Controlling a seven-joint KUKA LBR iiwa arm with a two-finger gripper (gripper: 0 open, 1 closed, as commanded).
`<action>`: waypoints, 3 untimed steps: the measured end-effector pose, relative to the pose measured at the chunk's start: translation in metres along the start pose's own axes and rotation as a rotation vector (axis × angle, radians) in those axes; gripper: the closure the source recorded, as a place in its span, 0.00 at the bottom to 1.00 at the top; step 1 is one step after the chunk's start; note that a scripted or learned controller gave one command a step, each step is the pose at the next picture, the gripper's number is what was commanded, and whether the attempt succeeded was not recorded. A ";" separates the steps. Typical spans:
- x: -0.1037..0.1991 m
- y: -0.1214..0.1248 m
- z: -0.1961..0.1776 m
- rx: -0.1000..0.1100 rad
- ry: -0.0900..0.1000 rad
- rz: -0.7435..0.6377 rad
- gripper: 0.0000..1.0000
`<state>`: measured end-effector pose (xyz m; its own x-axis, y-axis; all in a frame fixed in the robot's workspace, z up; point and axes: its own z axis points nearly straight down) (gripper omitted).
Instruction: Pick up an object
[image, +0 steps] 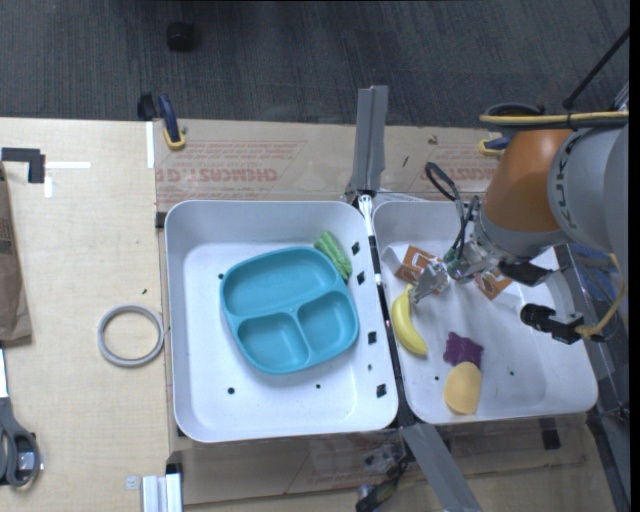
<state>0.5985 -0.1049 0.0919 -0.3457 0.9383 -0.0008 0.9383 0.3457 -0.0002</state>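
Left bin (190, 330): white and shallow, holding a blue divided tray (288, 309) with three compartments; a green ridged piece (335, 255) lies against the tray's upper right edge.
Banana (406, 322): yellow, curved, lying lengthwise near the left wall of the right bin (520, 395) (just below the gripper).
Brown packets: one (412, 266) just left of the gripper, another (491, 285) to its right, both flat on the bin floor.
Purple item (462, 349): small, dark violet, right of the banana.
Yellow rounded item (462, 388): pale, lying just below the purple one, near the bin's front wall.
Gripper (432, 281): low over the right bin's upper left part, between the two packets; whether its fingers are spread or pressed together I cannot tell, and nothing is seen pinched in them.
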 end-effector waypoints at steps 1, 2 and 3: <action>-0.037 0.046 0.000 0.000 -0.001 -0.027 0.00; -0.026 0.054 -0.002 0.003 -0.006 -0.038 0.00; -0.112 0.010 -0.054 -0.002 -0.003 0.024 0.00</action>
<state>0.6468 -0.2065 0.1461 -0.3232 0.9463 -0.0035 0.9463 0.3233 0.0021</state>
